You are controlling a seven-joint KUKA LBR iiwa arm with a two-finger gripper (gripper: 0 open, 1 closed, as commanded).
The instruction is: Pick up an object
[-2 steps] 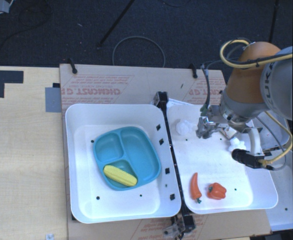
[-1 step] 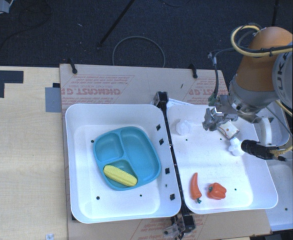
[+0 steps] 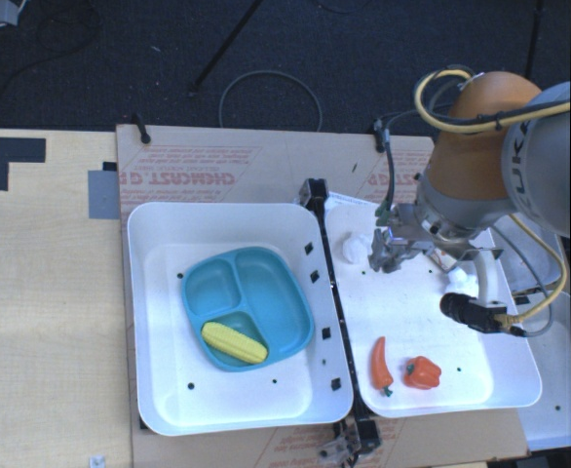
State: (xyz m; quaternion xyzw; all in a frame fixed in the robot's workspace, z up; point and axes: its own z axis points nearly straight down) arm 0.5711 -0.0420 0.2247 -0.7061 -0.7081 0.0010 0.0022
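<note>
Tool (image 3: 388, 252) fingers blurred; arm hides white object (image 3: 459, 279) partly.

Grey arm (image 3: 549, 154) with orange band (image 3: 480, 139), looped yellow cable (image 3: 441, 91), partial white lettering; dark metal gripper (image 3: 391, 252) below wrist.

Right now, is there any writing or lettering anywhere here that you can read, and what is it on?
"KU", grey letters on the robot arm; the rest is cut off.
Red print on the cardboard sheet behind the bins, seen upside down: too blurred to read for certain.

Two bins (image 3: 159, 261), perhaps four objects.
</note>
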